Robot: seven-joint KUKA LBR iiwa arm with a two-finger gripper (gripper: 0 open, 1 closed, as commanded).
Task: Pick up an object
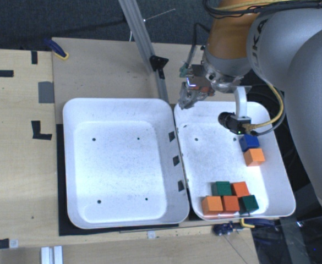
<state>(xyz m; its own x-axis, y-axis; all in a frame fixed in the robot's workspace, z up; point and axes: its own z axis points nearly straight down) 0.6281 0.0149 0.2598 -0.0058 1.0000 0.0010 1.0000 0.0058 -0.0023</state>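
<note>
Blocks sit in the right bin (276, 164), and none of them has been picked up yet. The job is only starting, going by how things lie.

The gripper (187, 100) hangs over the far left corner of the right bin, close to the wall between the two bins. It is small and dark here, so I cannot tell how it is set, and I see no block in it. The arm (232, 26) comes in from the right, with its orange band high above the bin.

A blue block (249, 142) lies near the right side of the bin, with an orange block (254, 157) touching it just in front. At the near end of the bin is a little pile: a green block (222, 188), another orange block (240, 189), then more orange ones and a dark green one in front, all pressed close together. All of these are well apart from the gripper.

What is left is nearly the whole job: go to a block, come down, grab it and lift it.

The left bin (72, 147) has bare white floor. A black part with a cable (235, 121) hangs over the right bin near the blue block and could get in the way. The blocks in the pile touch each other, so I think it would be hard to fit around just one. A grey pole (141, 32) slants across the far side of the bench.
</note>
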